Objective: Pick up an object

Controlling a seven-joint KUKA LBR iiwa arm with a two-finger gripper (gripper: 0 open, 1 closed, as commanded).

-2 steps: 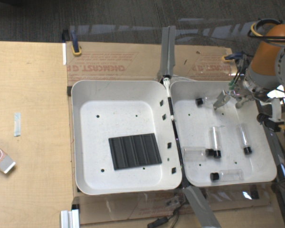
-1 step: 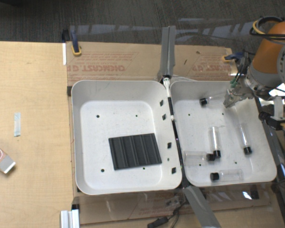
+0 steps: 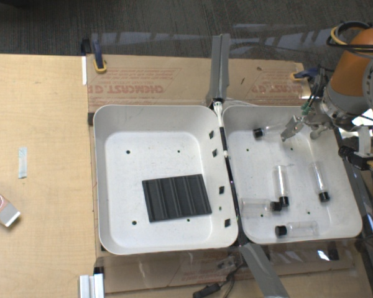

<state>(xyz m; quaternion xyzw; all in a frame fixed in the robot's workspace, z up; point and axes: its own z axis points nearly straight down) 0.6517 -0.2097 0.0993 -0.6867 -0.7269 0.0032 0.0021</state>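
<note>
gripper (image 3: 296, 128) poised over the far part of the right bin (image 3: 354, 225), nothing seen between its fingers.
its fingers appear slightly parted, though how far cannot be judged with certainty; no tube is gripped. clear tubes with black caps are scattered in the right bin: one tube (image 3: 279, 187) lies near the bin's middle, lengthwise, cap toward the near rim; a second tube (image 3: 319, 181) lies just to the right of it, apart and roughly parallel; a third tube (image 3: 295, 230) lies crosswise by the near rim; a fourth tube (image 3: 265, 131) lies by the far rim, just left of the gripper. the fourth is probably the easiest target. it should be approached from straight above, fingers set across its narrow width, closed at mid-length so it is not rolled away. the tubes look smooth, transparent and prone to slipping.
</note>
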